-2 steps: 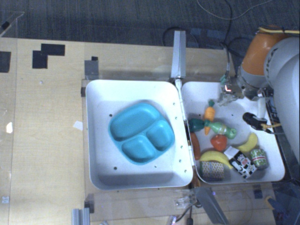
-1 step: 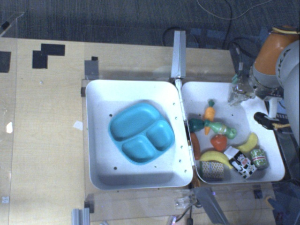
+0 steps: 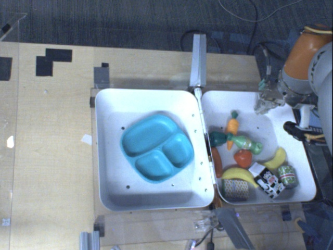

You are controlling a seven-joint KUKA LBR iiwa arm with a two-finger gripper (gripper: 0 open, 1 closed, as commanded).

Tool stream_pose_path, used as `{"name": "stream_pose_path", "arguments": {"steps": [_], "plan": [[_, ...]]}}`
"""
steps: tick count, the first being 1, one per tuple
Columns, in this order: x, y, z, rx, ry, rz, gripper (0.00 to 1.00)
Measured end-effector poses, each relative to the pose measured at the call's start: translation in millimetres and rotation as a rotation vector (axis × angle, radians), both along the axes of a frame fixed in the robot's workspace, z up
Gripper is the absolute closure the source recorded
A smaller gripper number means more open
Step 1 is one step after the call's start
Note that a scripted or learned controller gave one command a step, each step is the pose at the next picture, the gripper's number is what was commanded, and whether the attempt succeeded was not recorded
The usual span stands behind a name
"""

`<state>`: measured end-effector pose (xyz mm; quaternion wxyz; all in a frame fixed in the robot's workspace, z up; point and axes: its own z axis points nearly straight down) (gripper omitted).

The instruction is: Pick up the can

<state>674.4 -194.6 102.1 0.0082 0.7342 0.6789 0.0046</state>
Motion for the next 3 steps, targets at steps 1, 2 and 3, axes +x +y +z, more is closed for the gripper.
{"name": "stream_pose_path", "arguments": {"steps": [1, 2, 3], "plan": [[-2.7, -3.8, -13.7, 0.003, 0.009, 0.04, 1.0], [0.3, -2.7, 0.0, -0.001, 0.001, 0.046, 1.0], [-2.8, -6.5, -13.9, 0.0, 0.01, 0.258, 1.0]]}}
